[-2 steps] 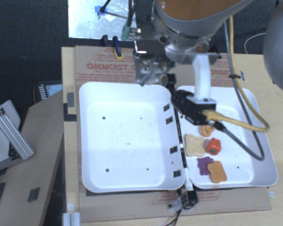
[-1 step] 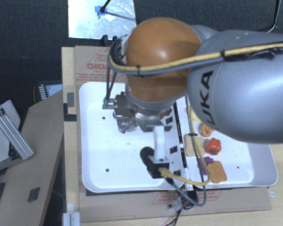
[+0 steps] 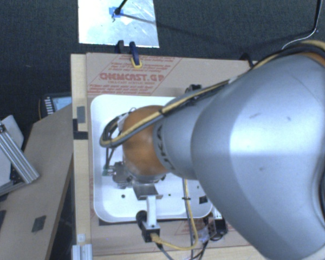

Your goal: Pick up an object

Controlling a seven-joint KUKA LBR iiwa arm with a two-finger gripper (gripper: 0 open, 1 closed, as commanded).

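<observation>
My arm's grey body fills the right and middle of the camera view. Its orange band hangs over the middle of a white bin. Below the band, the grey metal of the gripper points down into the bin, close to its floor. The wrist covers whatever lies under it. On the bare strips of bin floor along the left and front I make out no loose object, only small dark specks.
The bin rests on a brown board with red lettering, clamped at its far edge. A shiny foil square lies beyond it. An aluminium bar slants across the wooden bench at the left.
</observation>
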